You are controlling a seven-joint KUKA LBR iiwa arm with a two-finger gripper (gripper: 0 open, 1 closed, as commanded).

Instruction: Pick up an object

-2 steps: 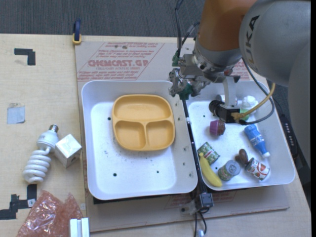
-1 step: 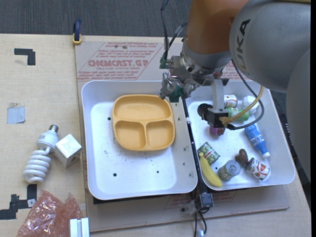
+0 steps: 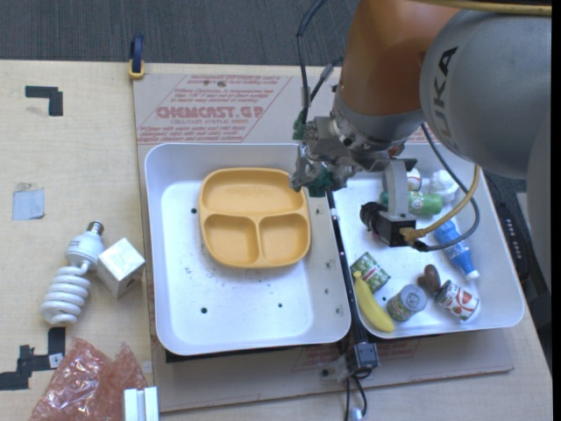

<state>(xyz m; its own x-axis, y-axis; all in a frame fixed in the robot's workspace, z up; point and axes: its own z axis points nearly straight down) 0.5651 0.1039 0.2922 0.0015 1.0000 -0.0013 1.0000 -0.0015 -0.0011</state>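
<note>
My gripper [image 3: 314, 175] hangs low over the wall between the two bins, at the far right corner of the yellow divided plate [image 3: 254, 216] that lies in the left bin [image 3: 175, 305]. A small green patch shows at the gripper's tip; I cannot tell whether it is a held object. The right bin [image 3: 500, 318] holds a banana [image 3: 372, 303], a green packet [image 3: 372, 273], a small round can [image 3: 408, 303], a brown lump [image 3: 429, 278], a red-and-white can [image 3: 457, 300], a blue-and-white bottle [image 3: 454, 246] and a green-and-white item [image 3: 426, 203]. The arm hides the right bin's far part.
On the bench left of the bins lie a spiral light bulb [image 3: 70, 279], a white cube [image 3: 121, 263] and a reddish mesh bag [image 3: 88, 384]. A yellow-and-blue clamp [image 3: 136, 57] sits at the far edge of the cardboard sheet.
</note>
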